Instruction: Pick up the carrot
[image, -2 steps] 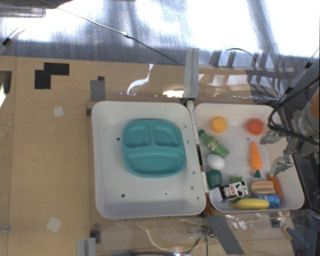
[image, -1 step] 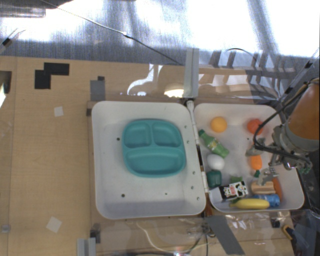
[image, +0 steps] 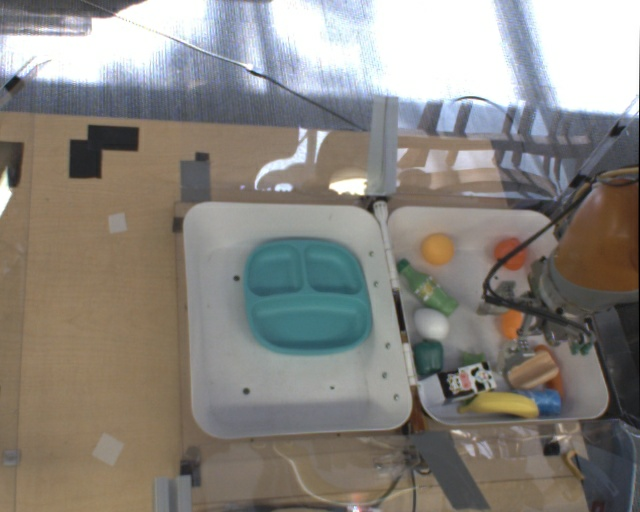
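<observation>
In the right bin (image: 597, 398), an orange object (image: 511, 323) that may be the carrot lies partly hidden under the wrist. A thin orange sliver (image: 555, 383) also peeks out beside a tan bread-like piece (image: 531, 370); I cannot tell which of the two is the carrot. My gripper (image: 526, 346) hangs low over the bin's right side, right beside the orange object and just above the bread piece. The grey arm with its orange band (image: 600, 240) covers the bin's right edge.
The right bin also holds an orange ball (image: 437, 249), a red-orange fruit (image: 510, 252), a green bottle (image: 427, 287), a white egg (image: 432, 324), a green item (image: 428, 357), a black-and-white carton (image: 468, 381), a banana (image: 500, 403) and a blue item (image: 546, 402). A teal divided plate (image: 306, 295) lies in the left bin (image: 210, 330).
</observation>
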